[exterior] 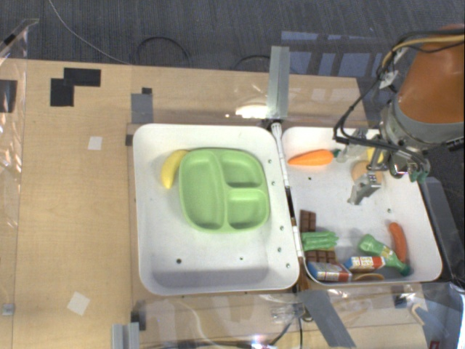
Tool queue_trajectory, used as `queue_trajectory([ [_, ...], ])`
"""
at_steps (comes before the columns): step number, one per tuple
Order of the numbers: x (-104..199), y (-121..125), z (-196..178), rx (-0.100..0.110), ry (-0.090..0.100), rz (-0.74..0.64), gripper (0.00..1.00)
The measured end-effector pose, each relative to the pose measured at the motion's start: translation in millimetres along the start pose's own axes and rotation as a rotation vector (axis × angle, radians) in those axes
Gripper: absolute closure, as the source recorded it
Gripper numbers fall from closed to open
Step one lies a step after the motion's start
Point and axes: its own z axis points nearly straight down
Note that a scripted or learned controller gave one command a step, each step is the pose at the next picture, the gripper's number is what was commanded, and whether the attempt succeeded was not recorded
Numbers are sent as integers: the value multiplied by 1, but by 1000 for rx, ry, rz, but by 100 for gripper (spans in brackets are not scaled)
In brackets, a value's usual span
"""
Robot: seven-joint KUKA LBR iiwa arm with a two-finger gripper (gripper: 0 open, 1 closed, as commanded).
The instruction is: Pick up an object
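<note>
Grey two-finger gripper (365,187) above the right white plastic bin's (429,227) far half, finger spread unclear (blurred), orange plastic carrot (311,158) near the far-left corner.

A robotics lab, judging by the pale wooden worktop (73,217) with black square markers (73,84), two shallow white plastic bins (156,267) side by side, metal brackets (279,86), loose black cables (163,46), grey carpet floor (182,13), and grey-and-orange industrial arm (432,86).
</note>
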Motion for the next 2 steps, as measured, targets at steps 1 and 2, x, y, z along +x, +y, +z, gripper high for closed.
queue_trajectory([
  [1,14,-45,129,-3,14,-147,0],
  [2,-103,5,161,-1,2,-132,0],
])
